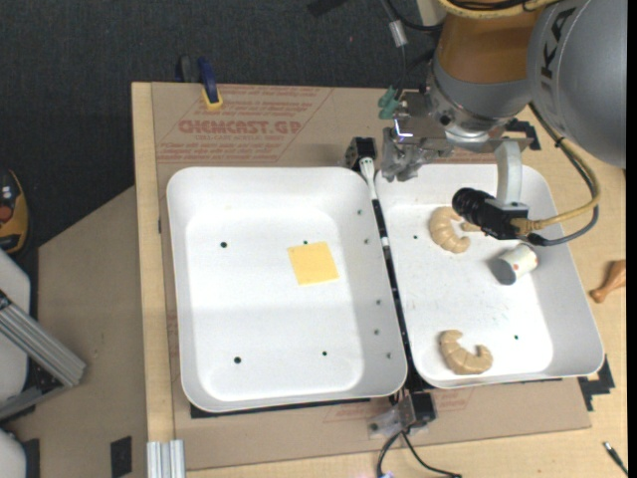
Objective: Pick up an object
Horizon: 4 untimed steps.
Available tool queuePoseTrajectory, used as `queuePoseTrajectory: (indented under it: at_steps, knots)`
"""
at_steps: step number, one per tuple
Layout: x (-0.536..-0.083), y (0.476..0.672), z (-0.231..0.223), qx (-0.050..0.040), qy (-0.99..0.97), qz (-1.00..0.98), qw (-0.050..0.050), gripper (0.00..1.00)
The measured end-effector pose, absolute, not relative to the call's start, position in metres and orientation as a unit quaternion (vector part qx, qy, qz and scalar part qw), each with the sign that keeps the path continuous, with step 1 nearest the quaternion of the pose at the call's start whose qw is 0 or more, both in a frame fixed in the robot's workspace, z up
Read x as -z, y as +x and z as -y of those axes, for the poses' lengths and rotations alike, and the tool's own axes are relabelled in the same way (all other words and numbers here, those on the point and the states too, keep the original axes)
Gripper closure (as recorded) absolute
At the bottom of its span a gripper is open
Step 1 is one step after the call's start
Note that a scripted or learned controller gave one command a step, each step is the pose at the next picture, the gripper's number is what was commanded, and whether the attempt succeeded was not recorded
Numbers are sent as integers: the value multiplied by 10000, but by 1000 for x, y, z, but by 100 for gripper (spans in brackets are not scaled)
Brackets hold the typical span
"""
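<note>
My gripper (400, 159) hangs over the far left corner of the right bin (557, 352), close to the wall between the two bins. One croissant (448, 229) lies in the right bin just right of and nearer than the gripper, apart from it. A second croissant (465, 353) rests by that bin's near edge. A small white and grey cylinder (514, 264) lies on its side toward the bin's right. A flat yellow cheese slice (314, 263) sits in the middle of the left bin (199, 217). I see nothing held under the gripper.
A black fitting (486, 213) on a tan cable hangs from the arm over the right bin, beside the upper croissant. The bulky arm body (498, 48) covers the bin's far right. Cardboard (249, 122) lies under both bins.
</note>
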State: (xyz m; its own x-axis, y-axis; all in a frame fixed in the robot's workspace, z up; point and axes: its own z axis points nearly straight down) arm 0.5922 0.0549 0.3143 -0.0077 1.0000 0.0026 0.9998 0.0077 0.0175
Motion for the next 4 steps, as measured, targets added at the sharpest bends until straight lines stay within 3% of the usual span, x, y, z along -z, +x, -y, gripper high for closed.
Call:
queuePoseTrajectory:
  at_steps: [1, 2, 3, 4]
  knots:
    - [-546, 586, -81, -89, 7058, -7084, 67, 100]
    - [-416, 548, -188, 54, 7030, -7111, -47, 100]
    - [-319, 506, -227, 63, 7048, -7093, -41, 100]
    - [-292, 518, -224, 32, 7075, -7067, -15, 100]
